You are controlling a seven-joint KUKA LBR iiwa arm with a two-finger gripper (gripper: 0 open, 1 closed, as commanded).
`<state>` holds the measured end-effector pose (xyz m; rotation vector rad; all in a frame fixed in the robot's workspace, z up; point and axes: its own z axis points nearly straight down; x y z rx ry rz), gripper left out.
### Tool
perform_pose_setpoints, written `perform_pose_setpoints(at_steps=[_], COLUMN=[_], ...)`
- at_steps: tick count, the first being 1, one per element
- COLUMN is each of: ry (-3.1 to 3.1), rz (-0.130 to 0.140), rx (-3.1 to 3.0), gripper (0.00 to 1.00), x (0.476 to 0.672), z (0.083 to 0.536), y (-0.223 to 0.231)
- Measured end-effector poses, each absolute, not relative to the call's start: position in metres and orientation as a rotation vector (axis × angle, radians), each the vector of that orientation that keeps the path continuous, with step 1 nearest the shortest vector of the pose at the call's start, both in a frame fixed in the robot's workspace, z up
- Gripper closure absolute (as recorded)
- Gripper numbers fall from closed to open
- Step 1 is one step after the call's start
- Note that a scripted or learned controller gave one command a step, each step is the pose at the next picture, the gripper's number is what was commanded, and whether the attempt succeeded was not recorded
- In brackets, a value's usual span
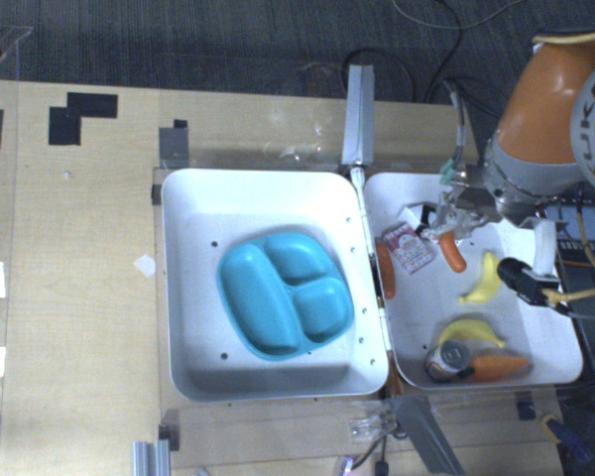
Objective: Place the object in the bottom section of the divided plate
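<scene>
A blue divided plate (286,296) lies in the left white bin (193,365), with one long section at its left and two smaller ones at its right. My gripper (444,223) hangs over the upper middle of the right bin (565,360), far from the plate. Just below it lies a small orange sausage (454,253), and a red and white packet (411,251) sits to its left. The view does not show anything held by the gripper.
The right bin also holds a long brown sausage (384,272) along its left wall, a yellow banana piece (484,281), a second yellow fruit (473,331), a can (447,361) and a carrot (498,366). A black cable end (524,278) hangs at the right.
</scene>
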<state>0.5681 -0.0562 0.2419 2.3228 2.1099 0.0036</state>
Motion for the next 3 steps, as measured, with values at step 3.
perform_pose_setpoints(at_steps=[3], ry=[2.208], rz=[0.008], rx=[2.226], gripper=[1.00], x=[0.670], z=[0.259], y=[-0.044])
